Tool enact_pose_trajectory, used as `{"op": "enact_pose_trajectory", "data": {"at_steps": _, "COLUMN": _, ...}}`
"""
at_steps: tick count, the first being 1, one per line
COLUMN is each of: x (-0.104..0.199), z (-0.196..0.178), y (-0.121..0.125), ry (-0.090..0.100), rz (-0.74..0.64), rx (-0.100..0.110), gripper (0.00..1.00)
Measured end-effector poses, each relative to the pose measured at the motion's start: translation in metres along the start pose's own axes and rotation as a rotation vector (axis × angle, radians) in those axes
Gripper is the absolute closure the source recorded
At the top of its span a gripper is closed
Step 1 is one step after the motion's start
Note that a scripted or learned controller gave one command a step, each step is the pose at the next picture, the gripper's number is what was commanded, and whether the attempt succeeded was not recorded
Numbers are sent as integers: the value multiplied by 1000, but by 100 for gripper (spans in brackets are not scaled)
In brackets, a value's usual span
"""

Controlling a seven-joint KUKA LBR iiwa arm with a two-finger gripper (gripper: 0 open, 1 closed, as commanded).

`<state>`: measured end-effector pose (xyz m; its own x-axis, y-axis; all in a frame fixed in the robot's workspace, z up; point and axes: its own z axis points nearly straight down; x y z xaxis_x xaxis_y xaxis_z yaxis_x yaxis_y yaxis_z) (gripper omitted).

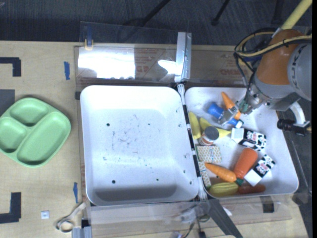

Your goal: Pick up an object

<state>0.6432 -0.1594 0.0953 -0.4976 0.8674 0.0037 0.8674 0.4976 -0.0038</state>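
The right bin (285, 182) holds a pile of small toys. At its far end lie a blue object (215, 110) and a small orange carrot (227, 101). My gripper (233, 115) hangs low just right of the blue object, close over the items there. Below it sit a grey-lidded jar (210, 134), a yellow banana (195, 125), a cow-patterned box (253, 140), a big carrot (245, 162) and a thin carrot (221, 172). I see nothing clearly held.
The left bin (94, 182) lies beside the right one, a ridge between them. A green divided plate (34, 131) rests on the bench at far left. A clear panel (131, 58) stands behind the bins. Cables loop over the arm (277, 68).
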Motion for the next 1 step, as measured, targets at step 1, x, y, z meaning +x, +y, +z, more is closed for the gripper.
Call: {"op": "enact_pose_trajectory", "data": {"at_steps": 1, "x": 31, "z": -78, "y": 23, "ry": -1, "rz": 430, "rx": 4, "gripper": 100}}
